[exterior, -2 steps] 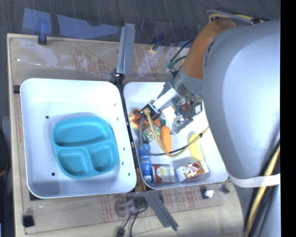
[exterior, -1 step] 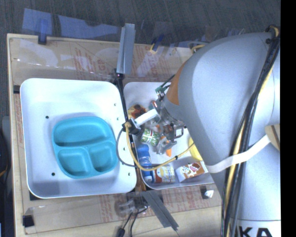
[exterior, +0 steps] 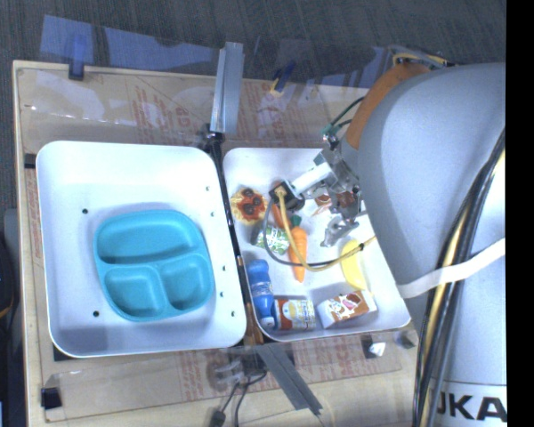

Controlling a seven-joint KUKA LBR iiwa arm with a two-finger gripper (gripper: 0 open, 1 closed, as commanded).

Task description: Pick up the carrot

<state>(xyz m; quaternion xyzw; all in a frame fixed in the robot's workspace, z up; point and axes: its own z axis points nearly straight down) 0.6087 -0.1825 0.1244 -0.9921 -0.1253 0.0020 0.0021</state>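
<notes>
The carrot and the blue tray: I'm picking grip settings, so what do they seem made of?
The carrot looks like moulded plastic toy food: even orange, smooth. The blue tray seems matte plastic too, with rounded moulded compartments and uniform colour. Both are guesses from looks.

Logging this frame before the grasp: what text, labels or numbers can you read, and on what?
"UKA", cut off by the frame edge, on the arm's base.
Packets and blue bottle in the right bin: print too small to read.
Bench board: faint reddish print, blurred.
</notes>
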